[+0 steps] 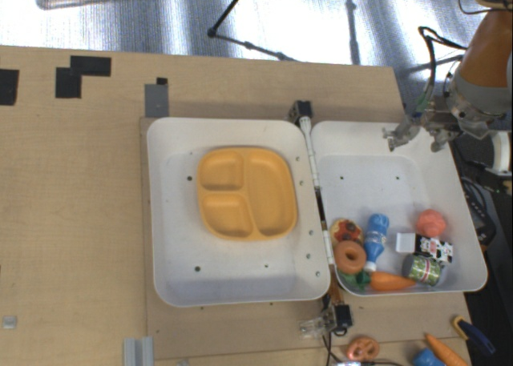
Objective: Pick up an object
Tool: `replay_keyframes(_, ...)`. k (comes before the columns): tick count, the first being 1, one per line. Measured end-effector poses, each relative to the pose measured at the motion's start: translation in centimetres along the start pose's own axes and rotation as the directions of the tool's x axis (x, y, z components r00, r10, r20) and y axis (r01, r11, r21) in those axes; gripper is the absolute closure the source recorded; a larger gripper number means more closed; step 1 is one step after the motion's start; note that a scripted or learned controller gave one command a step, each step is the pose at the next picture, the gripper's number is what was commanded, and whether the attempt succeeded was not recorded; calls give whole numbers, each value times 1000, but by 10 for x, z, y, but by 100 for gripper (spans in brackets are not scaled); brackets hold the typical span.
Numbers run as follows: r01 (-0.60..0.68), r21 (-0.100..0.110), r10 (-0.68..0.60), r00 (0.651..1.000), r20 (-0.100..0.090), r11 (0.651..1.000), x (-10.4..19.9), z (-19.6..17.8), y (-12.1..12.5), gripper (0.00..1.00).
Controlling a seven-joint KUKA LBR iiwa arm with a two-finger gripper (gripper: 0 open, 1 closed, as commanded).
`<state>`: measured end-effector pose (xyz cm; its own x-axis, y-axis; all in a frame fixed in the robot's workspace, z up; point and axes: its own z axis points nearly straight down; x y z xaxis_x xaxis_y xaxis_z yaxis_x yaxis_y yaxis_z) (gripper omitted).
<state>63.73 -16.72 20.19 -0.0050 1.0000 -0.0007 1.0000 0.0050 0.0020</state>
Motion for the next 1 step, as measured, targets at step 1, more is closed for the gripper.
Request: replay_keyframes(1,28,4,-28,1000,-2,1000,40,85,-75,0)
